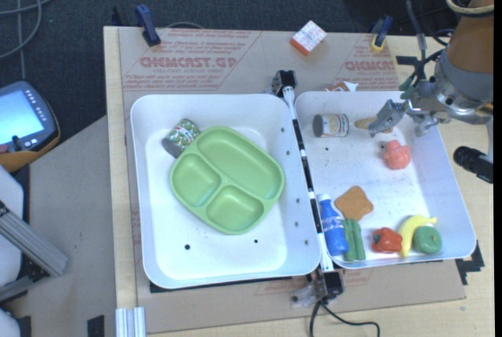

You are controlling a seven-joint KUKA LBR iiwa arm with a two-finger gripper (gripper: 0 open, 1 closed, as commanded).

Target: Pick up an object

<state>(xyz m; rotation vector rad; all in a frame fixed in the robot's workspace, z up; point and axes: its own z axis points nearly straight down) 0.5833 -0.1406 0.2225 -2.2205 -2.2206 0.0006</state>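
My gripper hangs over the back of the right bin, open, with nothing between its grey fingers. A pink toy lies just in front of it, apart from the fingers. To the gripper's left a small can lies on its side. The front of this bin holds an orange piece, a blue bottle, a green stick, a red pepper, a yellow banana and a green apple.
The left bin holds a green divided plate with a crumpled grey-green object at its back left corner. An orange-and-white cube sits on the bench behind the bins. Blue clamps grip the board's back edge.
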